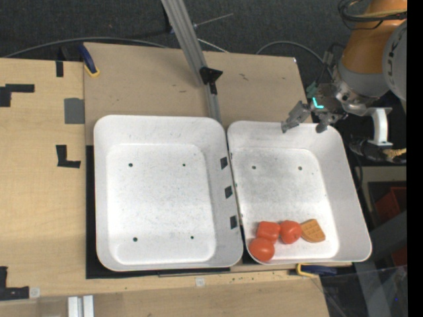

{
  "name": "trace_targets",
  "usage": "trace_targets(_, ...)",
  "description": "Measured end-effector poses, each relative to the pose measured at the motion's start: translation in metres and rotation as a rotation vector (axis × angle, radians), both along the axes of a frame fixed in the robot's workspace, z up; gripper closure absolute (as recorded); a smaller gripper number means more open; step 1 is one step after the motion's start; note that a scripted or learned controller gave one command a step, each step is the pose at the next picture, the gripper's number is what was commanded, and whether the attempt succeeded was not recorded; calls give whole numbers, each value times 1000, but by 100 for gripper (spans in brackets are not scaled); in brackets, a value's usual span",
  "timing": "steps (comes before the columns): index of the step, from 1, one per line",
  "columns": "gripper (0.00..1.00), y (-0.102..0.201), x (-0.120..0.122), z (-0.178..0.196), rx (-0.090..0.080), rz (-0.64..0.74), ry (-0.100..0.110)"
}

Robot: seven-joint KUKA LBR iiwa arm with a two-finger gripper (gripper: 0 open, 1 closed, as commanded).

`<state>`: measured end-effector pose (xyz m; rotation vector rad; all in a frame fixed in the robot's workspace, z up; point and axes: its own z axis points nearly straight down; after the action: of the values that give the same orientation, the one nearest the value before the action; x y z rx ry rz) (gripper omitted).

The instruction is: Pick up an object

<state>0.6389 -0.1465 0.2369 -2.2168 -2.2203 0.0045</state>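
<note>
Pale wooden bench [152, 84], dark floor beyond. Left bin [158, 127] sits beside the right bin [330, 150], rims touching. In the right bin's near corner, three red pieces [271, 238] touch an orange biscuit [312, 230], the row running left to right; their exact shapes are hard to make out. Over the far rim hangs the gripper [305, 118], fingers spread wide, gripping nothing, arm cut off at the frame's edge.

Three red-orange lumps [272, 238] lie clustered at the right bin's [330, 152] near edge. A tan biscuit-like piece [312, 230] lies touching them.
</note>
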Motion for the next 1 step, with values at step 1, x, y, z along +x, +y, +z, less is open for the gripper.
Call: trace_targets(1, 0, 0, 1, 2, -1, 1, -3)
